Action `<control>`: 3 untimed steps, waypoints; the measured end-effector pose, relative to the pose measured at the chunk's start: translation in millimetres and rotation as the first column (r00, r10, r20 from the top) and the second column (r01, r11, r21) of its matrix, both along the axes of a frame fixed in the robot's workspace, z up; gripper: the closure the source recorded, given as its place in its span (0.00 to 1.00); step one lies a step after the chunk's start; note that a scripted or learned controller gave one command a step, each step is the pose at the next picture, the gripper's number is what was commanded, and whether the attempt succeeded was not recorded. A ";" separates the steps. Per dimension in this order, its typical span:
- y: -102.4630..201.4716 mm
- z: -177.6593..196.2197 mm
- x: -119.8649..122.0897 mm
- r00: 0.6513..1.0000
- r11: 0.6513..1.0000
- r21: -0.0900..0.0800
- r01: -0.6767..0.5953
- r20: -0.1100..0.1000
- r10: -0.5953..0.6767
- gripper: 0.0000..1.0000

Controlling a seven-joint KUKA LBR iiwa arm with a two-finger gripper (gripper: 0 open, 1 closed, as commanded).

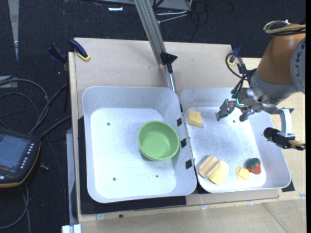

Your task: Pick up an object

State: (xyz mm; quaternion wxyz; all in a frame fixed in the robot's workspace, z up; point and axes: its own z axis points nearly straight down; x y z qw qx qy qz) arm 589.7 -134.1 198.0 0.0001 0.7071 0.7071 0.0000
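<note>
The surface (126,67) is a pale wooden board standing on a dark floor with many cables, and it carries two shallow white bins side by side. In the left bin (97,130) there is a green bowl (158,140). The right bin (228,140) holds a yellow block (195,119) near its back left corner, a bigger pale yellow piece (214,169) at the front, and beside it a small yellow bit (243,174) touching a red and green toy (253,165).

The hand (235,110) hangs over the back of the right bin with its fingers apart and nothing between them. The yellow block lies near it, to its left. I judge the block to be light, perhaps soft like foam, and not fragile. Its flat opposite sides seem the best place to take hold.
</note>
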 end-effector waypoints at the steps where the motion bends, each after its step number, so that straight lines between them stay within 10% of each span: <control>1: 0.0 -0.1 0.0 1.000 1.000 0.000 0.000 0.000 0.000 0.00; 3: 8.9 -105.0 2.8 1.000 1.000 0.001 0.000 -0.004 0.000 0.00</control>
